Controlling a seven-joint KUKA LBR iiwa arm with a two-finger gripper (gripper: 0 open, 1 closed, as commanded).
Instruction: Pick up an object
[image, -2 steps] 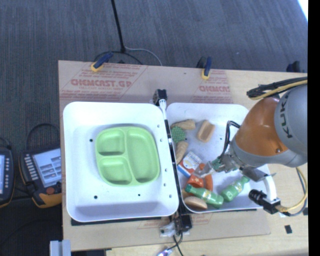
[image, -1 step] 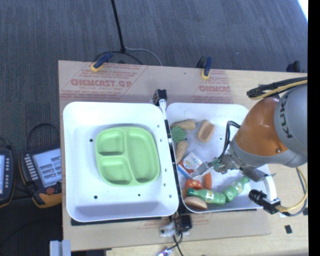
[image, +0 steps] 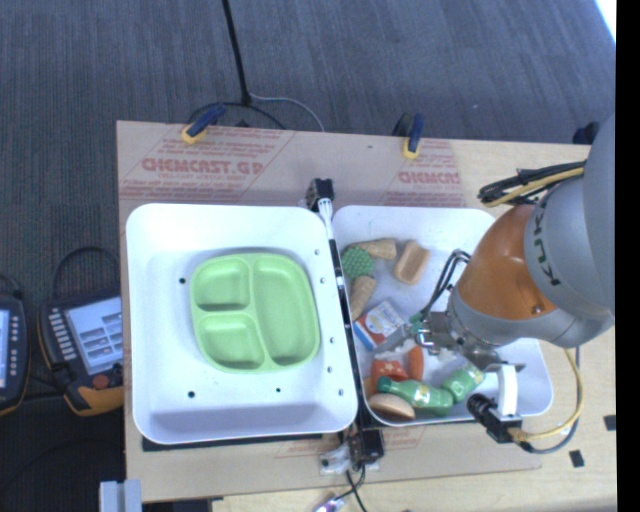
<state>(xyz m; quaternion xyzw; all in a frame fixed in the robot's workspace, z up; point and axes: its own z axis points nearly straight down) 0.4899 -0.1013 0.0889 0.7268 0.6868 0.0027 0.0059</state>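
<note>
- The left bin (image: 150, 330) holds a pale green divided plate (image: 255, 310), three compartments, lying flat near the middle.
- The right bin (image: 535, 390) is crowded with toy food: a green-topped ice cream cone (image: 358, 275) against the left wall, a tan bread roll (image: 410, 262) and a flatter tan piece (image: 378, 247) near the far wall, a small white packet (image: 381, 322) mid-bin, an orange carrot-like piece (image: 392, 367), a green bottle (image: 418, 396) and a burger bun (image: 392, 407) at the near edge.
- The arm comes in from the right, its orange band (image: 505, 265) low over the right bin, wrist tipped down.
- The gripper (image: 428, 335) sits just beside the white packet, above the orange piece; I can't tell how far its jaws are parted, nor whether they have hold of anything.
- Both bins rest on a brown cardboard-covered bench (image: 200, 165) held by yellow-and-blue clamps (image: 203, 122), dark carpet (image: 100, 60) beyond.
</note>
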